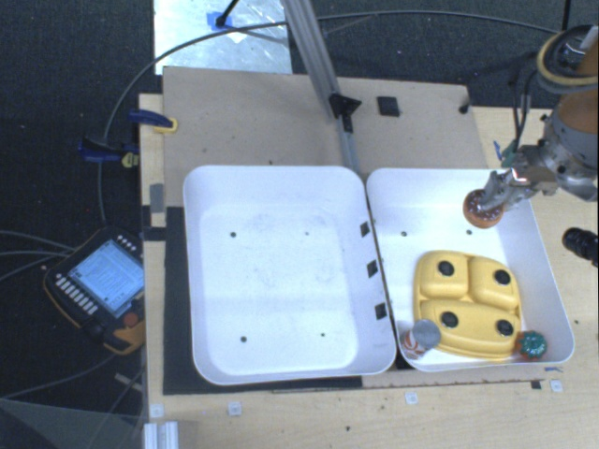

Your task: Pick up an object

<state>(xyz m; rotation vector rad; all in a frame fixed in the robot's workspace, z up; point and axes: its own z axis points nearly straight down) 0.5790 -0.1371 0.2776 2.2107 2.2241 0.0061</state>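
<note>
My gripper (489, 200) hangs over the far right part of the right bin (412, 213), reaching in from the right edge. A small round brown object (481, 211) with a pale middle sits between its fingertips, and the gripper is shut on it. In the near half of the same bin lies a large yellow moulded piece (468, 305) with black dots on top. A small grey round thing (426, 334) rests against its near left corner. A teal ball (533, 345) lies at its near right corner.
The left bin (271, 269) stands beside the right one, with black clips (372, 267) along the shared rim. A grey pole (314, 45) slants in at the back. A hand-held pendant (98, 283) lies off the bench at the left.
</note>
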